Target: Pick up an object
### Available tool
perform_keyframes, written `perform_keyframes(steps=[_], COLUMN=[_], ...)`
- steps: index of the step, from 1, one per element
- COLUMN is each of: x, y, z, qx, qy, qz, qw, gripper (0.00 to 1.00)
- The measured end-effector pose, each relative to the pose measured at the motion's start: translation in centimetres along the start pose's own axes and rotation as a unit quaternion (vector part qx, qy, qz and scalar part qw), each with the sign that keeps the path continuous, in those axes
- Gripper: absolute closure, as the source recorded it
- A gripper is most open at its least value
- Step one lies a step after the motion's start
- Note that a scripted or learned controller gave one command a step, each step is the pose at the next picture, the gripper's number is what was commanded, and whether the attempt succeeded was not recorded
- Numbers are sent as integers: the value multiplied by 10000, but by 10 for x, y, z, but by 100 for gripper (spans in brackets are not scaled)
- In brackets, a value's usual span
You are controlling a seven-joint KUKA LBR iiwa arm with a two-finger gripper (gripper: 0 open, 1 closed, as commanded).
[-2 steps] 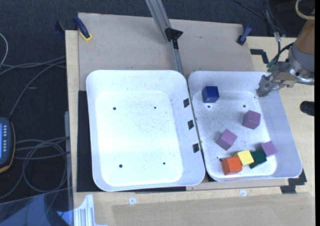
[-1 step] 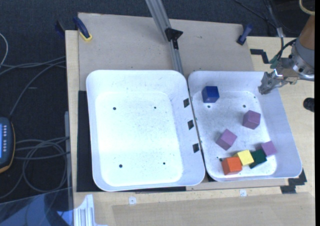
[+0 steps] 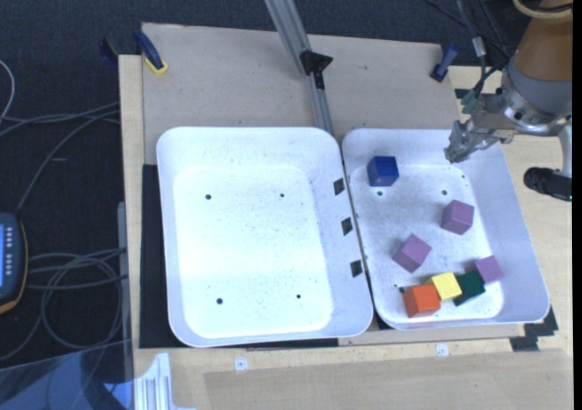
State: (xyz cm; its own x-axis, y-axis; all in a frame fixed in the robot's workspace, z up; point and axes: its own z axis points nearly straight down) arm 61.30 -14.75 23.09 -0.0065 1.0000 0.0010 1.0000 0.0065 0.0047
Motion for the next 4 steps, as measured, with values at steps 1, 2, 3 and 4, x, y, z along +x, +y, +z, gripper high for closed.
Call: perform_keyframes(steps=[1, 2, 3, 4], x=[58, 115, 160, 215], y=[10, 10, 14, 25], z=[8, 13, 5, -9], qx=[26, 29, 14, 6], qy=[7, 8, 7, 10], qz=[-3, -2, 0, -4], qw=[10000, 10000, 10000, 10000], gripper=[100, 100, 100, 100])
